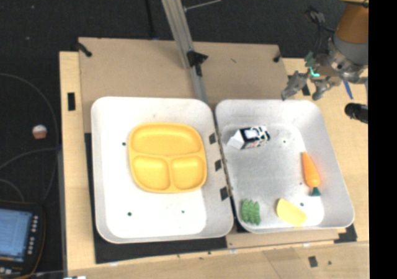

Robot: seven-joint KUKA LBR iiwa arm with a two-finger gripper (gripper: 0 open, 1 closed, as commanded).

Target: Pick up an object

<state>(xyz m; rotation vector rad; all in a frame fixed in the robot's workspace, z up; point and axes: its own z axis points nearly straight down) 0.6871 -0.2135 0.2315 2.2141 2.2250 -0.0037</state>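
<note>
Dark floor surrounds the tan worktop (142, 67), which carries two white bins side by side. At nine o'clock, the left bin (111, 209) holds a yellow divided tray (167, 157) with bare margin all round. Over at three o'clock, the right bin (279, 178) has an open middle: a carrot (310, 170) lies near its right wall, long axis running twelve to six, green end at six. A milk carton (249, 137), a lemon-yellow piece (290, 212) and a green piece (250, 211) sit apart. Up at two o'clock the hand (306, 87) hovers over the bin's far rim, fingers spread, grasping nothing.

Metal pole (177, 23); perhaps a tablet (18, 234), lower left.
</note>
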